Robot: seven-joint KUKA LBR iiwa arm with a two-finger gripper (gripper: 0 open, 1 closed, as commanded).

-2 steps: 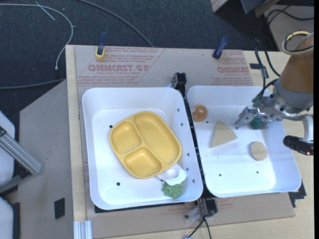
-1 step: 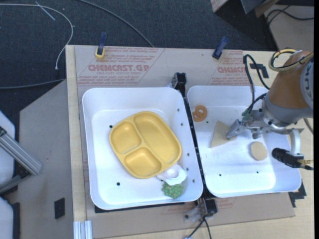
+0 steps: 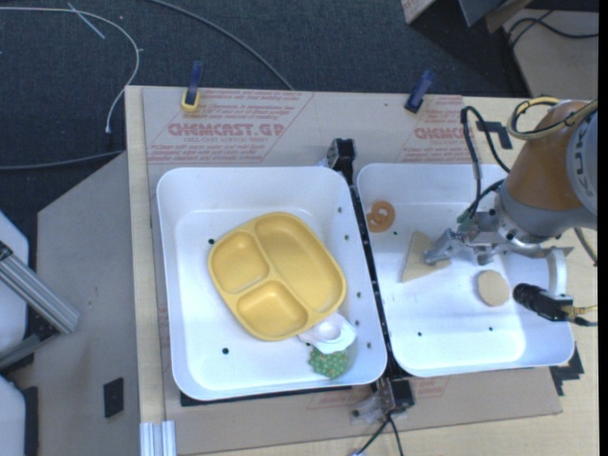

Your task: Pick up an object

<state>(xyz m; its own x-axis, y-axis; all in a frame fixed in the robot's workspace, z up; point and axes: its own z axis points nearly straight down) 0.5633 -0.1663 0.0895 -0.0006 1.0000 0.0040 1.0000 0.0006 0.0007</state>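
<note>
In the right bin (image 3: 456, 350) lie three small things: an orange ring (image 3: 381, 216) near its left wall, a flat tan wedge (image 3: 418, 258) in the middle, and a round tan disc (image 3: 493, 288) to the right. My gripper (image 3: 463, 248) hangs low over this bin, right beside the wedge's right edge and just up-left of the disc. The grey arm with its orange band (image 3: 546, 174) comes in from the right above it. I see nothing held in the gripper.
The left bin (image 3: 185, 283) holds a yellow divided plate (image 3: 275, 274), with a white and green item (image 3: 331, 345) at the plate's lower right. Two blue clamps (image 3: 194, 85) (image 3: 419, 91) sit on the board's far edge. Black cables (image 3: 484, 141) run by the arm.
</note>
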